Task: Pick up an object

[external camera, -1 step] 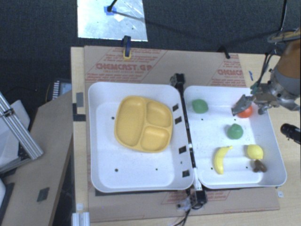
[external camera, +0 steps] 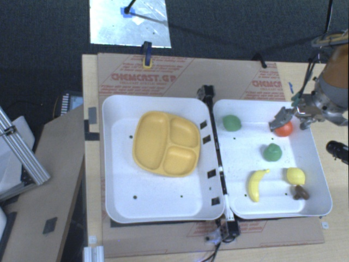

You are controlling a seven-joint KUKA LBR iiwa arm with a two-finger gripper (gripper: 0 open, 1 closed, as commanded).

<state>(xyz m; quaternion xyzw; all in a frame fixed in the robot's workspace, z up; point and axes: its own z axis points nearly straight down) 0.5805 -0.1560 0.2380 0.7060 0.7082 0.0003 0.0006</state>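
The right bin (external camera: 240,146) holds several small objects. Among them are a green round piece (external camera: 232,123) at the back left, a second green piece (external camera: 272,152) in the middle and a yellow banana (external camera: 256,183) at the front. A yellow lemon-like fruit (external camera: 295,176) and a small brown item (external camera: 299,192) lie at the front right. A red-orange object (external camera: 284,129) lies at the bin's back right. My gripper (external camera: 283,119) hangs directly over it and covers its top, with the grey arm reaching in from the right.
The left bin (external camera: 117,162) bears a yellow divided plate (external camera: 166,143). A black hinge strip (external camera: 214,146) runs between the two bins. Both bins rest on a cardboard sheet (external camera: 147,75). A black cable (external camera: 316,64) hangs near the arm.
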